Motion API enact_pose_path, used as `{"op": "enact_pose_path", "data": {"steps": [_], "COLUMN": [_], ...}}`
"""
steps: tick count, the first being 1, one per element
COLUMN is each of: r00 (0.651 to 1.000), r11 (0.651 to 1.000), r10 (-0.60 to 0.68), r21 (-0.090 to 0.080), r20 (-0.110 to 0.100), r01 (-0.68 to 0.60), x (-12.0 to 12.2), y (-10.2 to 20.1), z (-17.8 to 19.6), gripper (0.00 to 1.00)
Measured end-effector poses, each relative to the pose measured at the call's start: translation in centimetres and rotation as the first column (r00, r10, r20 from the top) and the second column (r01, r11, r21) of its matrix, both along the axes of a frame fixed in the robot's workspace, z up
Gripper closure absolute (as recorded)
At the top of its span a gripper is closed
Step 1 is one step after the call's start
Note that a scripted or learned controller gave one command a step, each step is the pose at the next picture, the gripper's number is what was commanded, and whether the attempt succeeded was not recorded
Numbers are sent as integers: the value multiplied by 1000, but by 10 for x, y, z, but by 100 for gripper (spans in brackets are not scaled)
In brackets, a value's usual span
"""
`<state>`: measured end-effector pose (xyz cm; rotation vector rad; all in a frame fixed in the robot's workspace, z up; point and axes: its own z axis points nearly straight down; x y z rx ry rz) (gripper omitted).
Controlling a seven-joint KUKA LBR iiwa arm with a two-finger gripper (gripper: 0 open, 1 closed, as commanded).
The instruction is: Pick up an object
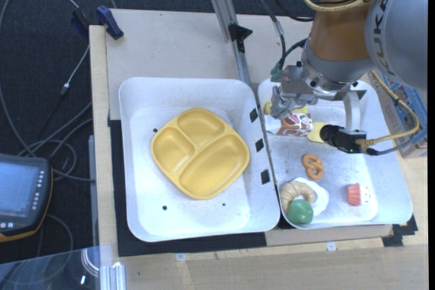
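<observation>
**While the gripper [285, 104] hangs over the red-and-white packet [296, 124], no pick is made yet**

Because the arm reaches in from the right of the frame, its wrist covers the upper part of the right bin [402, 204] and hides most of the tool. Whether the claw is apart or together, I cannot tell from this angle. Nothing can be seen in its grasp.

The likely target is the packet, which lies just below the gripper in the upper left corner of that bin, close to the wall shared with the left bin [136, 146]. A small yellow piece [312, 135] lies against its right side. That crowding probably explains the steep approach from above — a sideways reach would meet the wall or the neighbour.

The other candidates sit lower in the frame:
- a pretzel [312, 165] lies alone mid-bin
- a pastry [299, 191] and a green ball [300, 212] touch each other at the lower left
- a red piece [353, 195] is at the lower right

The yellow divided plate [200, 153] lies flat in the left bin, well apart from the arm — too broad, I judge, for this claw.
</observation>
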<state>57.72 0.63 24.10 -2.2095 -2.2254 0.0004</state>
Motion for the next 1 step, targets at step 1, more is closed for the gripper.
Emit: {"op": "enact_pose_path", "data": {"steps": [1], "r00": [1000], "r11": [1000], "r10": [0], "r21": [0], "r20": [-1], "r01": [0], "x": [-27], "y": [58], "z": [-6], "gripper": [100]}}
